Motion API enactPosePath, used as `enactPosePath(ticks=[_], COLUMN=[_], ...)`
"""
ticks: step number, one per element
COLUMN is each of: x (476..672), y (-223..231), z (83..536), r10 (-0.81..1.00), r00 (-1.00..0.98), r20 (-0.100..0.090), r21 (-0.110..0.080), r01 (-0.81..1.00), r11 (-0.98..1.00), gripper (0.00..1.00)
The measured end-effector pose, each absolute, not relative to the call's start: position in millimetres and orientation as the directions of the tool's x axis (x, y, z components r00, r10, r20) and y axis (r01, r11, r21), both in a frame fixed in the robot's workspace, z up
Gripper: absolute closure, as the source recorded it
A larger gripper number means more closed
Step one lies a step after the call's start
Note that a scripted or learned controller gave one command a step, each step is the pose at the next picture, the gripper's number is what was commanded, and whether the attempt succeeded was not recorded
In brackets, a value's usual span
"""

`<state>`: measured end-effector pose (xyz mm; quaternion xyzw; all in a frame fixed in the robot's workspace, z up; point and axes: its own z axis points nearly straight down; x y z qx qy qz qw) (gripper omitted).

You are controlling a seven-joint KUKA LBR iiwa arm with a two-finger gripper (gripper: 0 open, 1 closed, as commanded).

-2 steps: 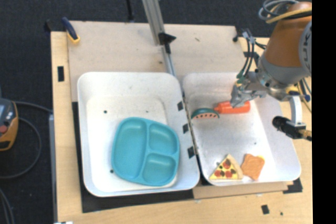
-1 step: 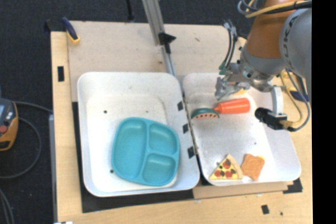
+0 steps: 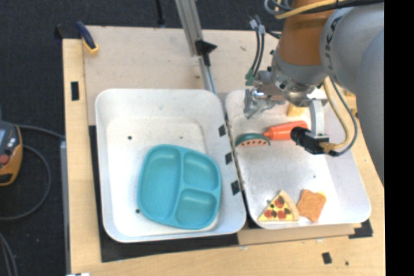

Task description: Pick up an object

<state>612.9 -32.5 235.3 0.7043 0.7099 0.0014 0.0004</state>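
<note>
In the right bin (image 3: 336, 194) lies a tool with an orange handle (image 3: 282, 132) and a rounded green head (image 3: 250, 140), near the bin's far left part. A toy pizza slice (image 3: 279, 208) and an orange toast-like piece (image 3: 312, 204) rest at the near edge. My gripper (image 3: 254, 104) hangs over the far left corner of the right bin, just beyond the green head and apart from it. Nothing shows between its tips.
The left bin (image 3: 113, 119) holds a teal divided plate (image 3: 179, 185) in its near half. A slanted aluminium post (image 3: 187, 6) rises behind the bins. The grey arm with its orange band (image 3: 310, 16) covers the far right of the bench.
</note>
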Motion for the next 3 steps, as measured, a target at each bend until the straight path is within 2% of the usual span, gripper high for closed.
enactPosePath(ticks=[2, 3], x=[635.0, 634.4], y=[70, 66], z=[252, 252], r10=[1.000, 1.000], r00=[-0.008, -0.003], r20=[0.001, -0.001], r21=[0.002, 0.000], r01=[1.000, 1.000], r11=[0.008, 0.003], gripper=[1.00, 0.00])
